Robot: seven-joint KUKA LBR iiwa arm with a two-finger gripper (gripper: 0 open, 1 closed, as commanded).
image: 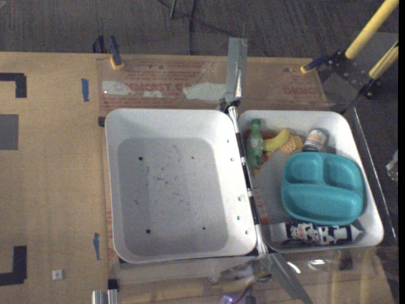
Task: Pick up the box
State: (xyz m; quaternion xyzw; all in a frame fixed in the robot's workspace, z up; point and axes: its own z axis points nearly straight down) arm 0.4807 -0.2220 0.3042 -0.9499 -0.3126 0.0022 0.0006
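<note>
The box (pixel 316 234) is long and narrow with black-and-white print. It lies flat along the near wall of the right bin (pixel 297 114). A teal divided plate (pixel 323 187) sits just behind it, and the plate's near edge overhangs the box's top side. The box's left end lies near the bin's front left corner.
Behind the plate in the right bin are a green bottle (pixel 255 143), a banana (pixel 276 141) and a small dark-lidded jar (pixel 315 139). A thin red item (pixel 258 201) runs along that bin's left wall. The left bin (pixel 171 176) stands beside it. Yellow-handled clamps (pixel 373 21) are at the far right.
</note>
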